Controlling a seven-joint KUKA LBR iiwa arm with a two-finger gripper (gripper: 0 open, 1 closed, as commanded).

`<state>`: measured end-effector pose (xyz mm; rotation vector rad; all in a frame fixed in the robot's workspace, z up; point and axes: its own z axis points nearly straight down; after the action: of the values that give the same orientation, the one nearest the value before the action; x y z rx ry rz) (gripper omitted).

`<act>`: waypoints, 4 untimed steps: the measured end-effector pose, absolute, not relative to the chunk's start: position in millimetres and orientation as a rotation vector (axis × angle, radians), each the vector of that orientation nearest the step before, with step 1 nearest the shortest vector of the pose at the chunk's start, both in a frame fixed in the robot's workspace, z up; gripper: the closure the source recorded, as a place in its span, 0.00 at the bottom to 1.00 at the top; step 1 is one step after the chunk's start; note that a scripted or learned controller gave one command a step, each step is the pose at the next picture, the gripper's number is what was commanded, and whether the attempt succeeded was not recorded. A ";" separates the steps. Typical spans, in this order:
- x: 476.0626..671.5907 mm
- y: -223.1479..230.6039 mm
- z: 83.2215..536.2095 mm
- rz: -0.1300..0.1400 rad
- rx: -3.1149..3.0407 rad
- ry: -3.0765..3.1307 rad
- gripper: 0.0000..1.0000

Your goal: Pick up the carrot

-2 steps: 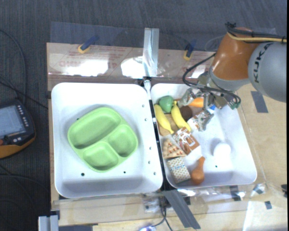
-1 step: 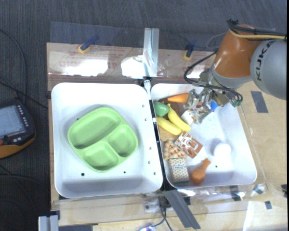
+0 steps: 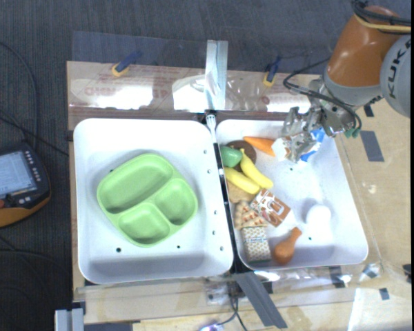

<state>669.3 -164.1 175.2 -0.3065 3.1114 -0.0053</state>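
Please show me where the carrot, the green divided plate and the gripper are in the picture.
carrot [image 3: 260, 144]: camera view, middle of its orange body.
green divided plate [image 3: 148, 198]: camera view, ridge between its compartments.
gripper [image 3: 297, 148]: camera view, midway between its fingertips.

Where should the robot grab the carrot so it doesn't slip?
Probably around the carrot's thick middle, coming straight down from above. It lies flat at the far end of the right bin, pointing sideways, so fingers closing across its width should hold best. The hand sits right by its thin tip, and the bananas crowd its near side.
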 end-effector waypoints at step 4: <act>650.8 -100.2 102.4 -0.017 -0.303 3.089 1.00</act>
<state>650.8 -100.2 102.4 -0.3028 3.0885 -0.0172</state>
